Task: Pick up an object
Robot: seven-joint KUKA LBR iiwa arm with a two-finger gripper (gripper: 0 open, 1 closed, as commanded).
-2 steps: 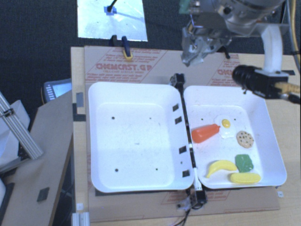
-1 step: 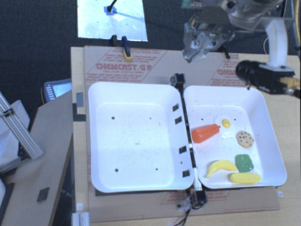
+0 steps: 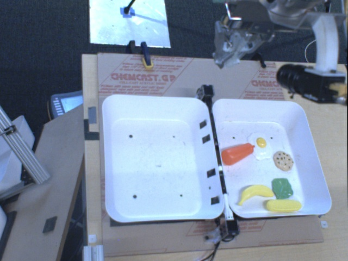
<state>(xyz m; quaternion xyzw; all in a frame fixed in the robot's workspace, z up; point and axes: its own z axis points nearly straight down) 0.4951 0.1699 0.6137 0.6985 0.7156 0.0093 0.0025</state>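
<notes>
Where the bins (image 3: pixel 157 105) sit, the board (image 3: pixel 144 76) reads "CHEMCAST".

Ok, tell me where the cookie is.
The cookie lies in the right bin, toward its right side, just right of the fried egg and above the green piece.

Wooden bench (image 3: pixel 89 145) occupying the centre of the frame, cardboard sheet (image 3: pixel 179 75) printed CHEMCAST lying flat on it, left white bin (image 3: pixel 157 105) and right white bin (image 3: pixel 304 124) sitting side by side on the sheet, touching mid-frame, yellow clamp (image 3: pixel 147 56) gripping the sheet's upper edge.
</notes>
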